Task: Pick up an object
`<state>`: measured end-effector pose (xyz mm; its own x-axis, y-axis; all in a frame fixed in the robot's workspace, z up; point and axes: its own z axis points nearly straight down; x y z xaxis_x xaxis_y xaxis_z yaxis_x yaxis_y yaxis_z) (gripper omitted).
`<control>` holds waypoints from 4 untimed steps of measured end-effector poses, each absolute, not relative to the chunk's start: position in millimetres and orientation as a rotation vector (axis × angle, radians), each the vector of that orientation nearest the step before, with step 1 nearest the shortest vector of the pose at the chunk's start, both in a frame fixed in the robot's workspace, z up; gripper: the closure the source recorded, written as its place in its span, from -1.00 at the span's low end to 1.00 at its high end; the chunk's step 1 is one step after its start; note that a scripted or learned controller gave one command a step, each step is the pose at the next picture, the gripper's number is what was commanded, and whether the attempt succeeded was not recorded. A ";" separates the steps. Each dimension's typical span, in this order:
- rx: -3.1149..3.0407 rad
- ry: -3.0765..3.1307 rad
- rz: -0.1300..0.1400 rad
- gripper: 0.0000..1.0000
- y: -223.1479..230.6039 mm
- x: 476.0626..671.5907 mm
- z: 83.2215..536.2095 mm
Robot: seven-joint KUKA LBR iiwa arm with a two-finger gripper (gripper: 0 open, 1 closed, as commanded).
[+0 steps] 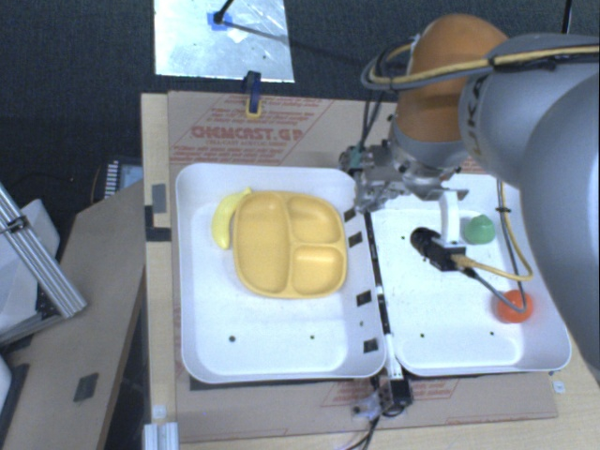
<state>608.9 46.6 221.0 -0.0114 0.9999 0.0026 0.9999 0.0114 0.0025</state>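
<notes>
While jaws hang over bins' shared rim [374,275], opening impossible to tell, yellow tray [286,244] lies just beside

My grey KUKA arm [539,111] reaches in from the right of the view, its thick rounded link high in the upper right. A glossy orange band [450,50] curves above the wrist. Below it the wrist narrows and turns down to the small metal end effector [373,187], which hangs near the view's centre, pointing downward.
</notes>
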 end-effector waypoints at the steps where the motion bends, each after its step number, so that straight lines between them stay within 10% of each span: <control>1: -2.210 -2.232 -0.003 1.00 96.3 606.8 214.3; 3: -2.221 -2.222 0.002 1.00 103.4 603.4 217.4; 4: -2.220 -2.224 0.000 -1.00 103.8 604.0 217.9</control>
